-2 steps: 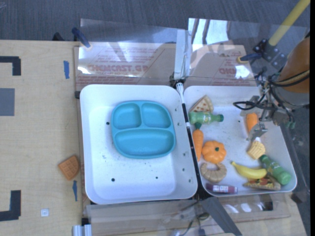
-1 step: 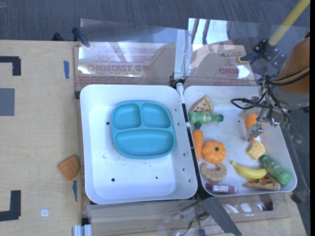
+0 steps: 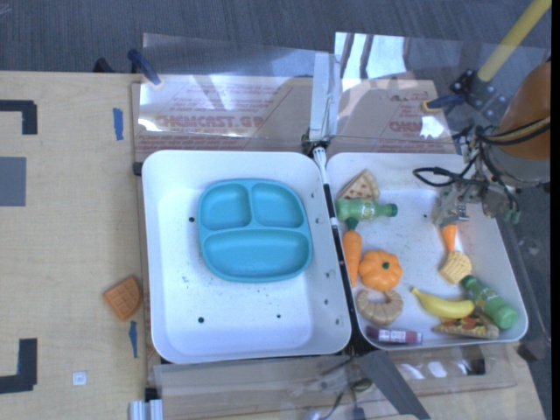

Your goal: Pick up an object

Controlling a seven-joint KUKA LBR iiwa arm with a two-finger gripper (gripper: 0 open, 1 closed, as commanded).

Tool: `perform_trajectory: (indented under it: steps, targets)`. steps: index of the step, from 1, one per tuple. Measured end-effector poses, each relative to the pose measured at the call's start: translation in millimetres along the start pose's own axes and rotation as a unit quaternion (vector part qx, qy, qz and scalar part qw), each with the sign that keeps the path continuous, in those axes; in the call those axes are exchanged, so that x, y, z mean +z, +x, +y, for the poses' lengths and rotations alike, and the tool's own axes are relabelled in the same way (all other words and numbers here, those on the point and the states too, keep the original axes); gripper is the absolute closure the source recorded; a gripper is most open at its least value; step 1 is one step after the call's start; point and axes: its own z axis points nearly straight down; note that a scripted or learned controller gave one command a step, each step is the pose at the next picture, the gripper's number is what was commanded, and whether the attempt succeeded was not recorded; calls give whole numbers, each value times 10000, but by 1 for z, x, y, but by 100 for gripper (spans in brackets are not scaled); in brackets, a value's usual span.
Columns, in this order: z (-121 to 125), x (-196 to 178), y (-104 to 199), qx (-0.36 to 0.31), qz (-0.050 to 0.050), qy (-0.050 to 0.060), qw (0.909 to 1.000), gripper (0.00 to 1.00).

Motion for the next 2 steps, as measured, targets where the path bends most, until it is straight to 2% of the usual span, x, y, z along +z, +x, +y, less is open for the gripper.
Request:
perform_trajectory:
  steps: [1,2]
  targets:
    - [0,1,0,-1,10,-2,10000,0]
    - [1,16,3,665,82,-5,9978,0]
